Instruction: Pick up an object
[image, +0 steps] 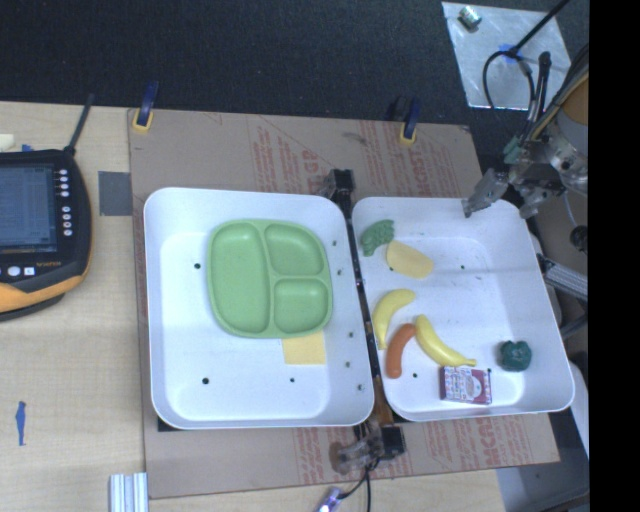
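My gripper (503, 198) hangs over the far right corner of the right bin (500, 280), open, with nothing between its fingers. Below it in that bin lie a green leafy piece (377, 236), a pale yellow wedge (408, 260), two yellow bananas (390, 310) (441, 343), an orange sausage shape (399, 350), a dark teal lump (515, 355) and a small red and white carton (465, 384). None of them touches the gripper. The left bin (180, 370) holds a green divided plate (270, 277) and a flat yellow square (304, 349).
Both bins sit on a cardboard sheet (250, 150) clamped at the back by blue clips (146, 108). An orange and black control pendant (40, 225) lies on the bench at far left. Cables and a foil patch (505, 55) are behind the arm.
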